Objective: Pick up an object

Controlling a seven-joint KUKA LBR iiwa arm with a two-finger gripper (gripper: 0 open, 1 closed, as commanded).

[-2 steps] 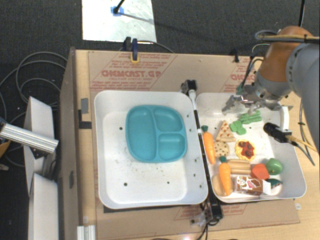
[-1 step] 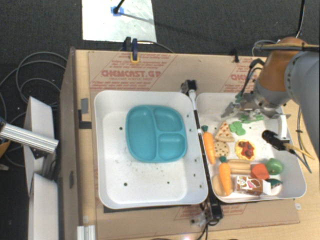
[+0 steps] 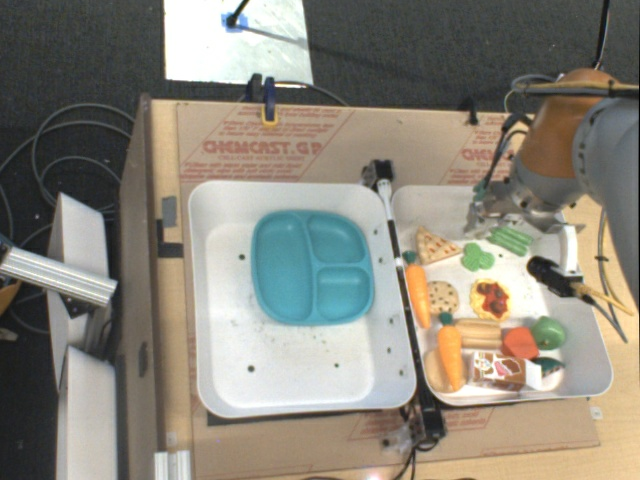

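My gripper (image 3: 487, 218) hangs low over the back of the right bin (image 3: 598, 368), below the grey arm with its orange band. A green ridged piece (image 3: 512, 239) lies just to its right, close to the tip. In front of it lie a pizza slice (image 3: 435, 245) and a small green toy (image 3: 477, 258). Further forward are a cookie (image 3: 441, 296), a round red and yellow piece (image 3: 490, 296), a hot dog (image 3: 476, 330), a carrot (image 3: 450, 356), an orange block (image 3: 520, 343), a green pepper (image 3: 548, 331) and a brown box (image 3: 497, 370). I see nothing lifted.
A second carrot (image 3: 416, 294) lies along the divider between the bins. The left bin (image 3: 215, 298) holds a teal divided plate (image 3: 311, 266). Cables and a clamp (image 3: 266, 96) sit behind the bins on the cardboard.
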